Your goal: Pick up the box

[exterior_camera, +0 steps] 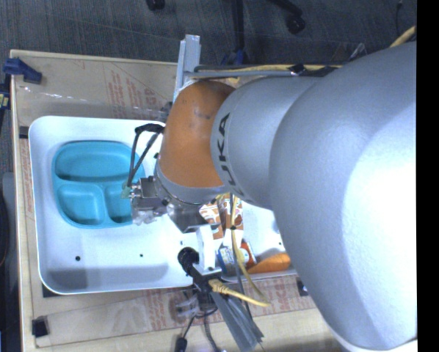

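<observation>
The grey arm (329, 189) reaches in from the right, its orange band (194, 141) bent down over the left white bin (51, 270). The gripper (147, 200) sits beside a blue compartment tray (91, 182); whether it is apart or together cannot be told. What may be the box (227, 215) lies partly hidden under the wrist, near an orange object (271, 262).

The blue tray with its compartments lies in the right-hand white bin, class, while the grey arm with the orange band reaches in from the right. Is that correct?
Not quite. The camera view shows the blue tray lying in the left-hand white bin, not the right-hand one. The rest holds: it has compartments, and the grey arm with the orange band reaches in from the right.
</observation>
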Controlling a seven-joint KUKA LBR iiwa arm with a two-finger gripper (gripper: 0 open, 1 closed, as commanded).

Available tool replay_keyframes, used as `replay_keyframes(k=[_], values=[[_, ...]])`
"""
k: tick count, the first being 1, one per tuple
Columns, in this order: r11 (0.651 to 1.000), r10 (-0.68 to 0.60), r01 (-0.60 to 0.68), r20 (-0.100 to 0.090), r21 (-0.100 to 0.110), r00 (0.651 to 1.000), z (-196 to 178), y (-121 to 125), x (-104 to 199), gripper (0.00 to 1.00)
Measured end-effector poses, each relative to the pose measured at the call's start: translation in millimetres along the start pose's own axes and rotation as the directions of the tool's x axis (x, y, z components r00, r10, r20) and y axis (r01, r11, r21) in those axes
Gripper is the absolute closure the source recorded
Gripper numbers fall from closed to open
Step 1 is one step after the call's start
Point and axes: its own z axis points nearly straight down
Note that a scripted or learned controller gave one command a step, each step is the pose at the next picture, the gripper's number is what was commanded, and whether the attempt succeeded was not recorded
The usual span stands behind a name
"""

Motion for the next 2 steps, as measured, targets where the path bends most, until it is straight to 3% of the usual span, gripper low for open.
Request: replay_keyframes(k=[1, 2], values=[[0.999, -0.039, 0.039, 0.001, 0.0, 0.999, 43, -9, 2, 1.0], [0.995, 0.097, -0.097, 0.001, -0.003, 0.995, 29, -9, 94, 1.0]])
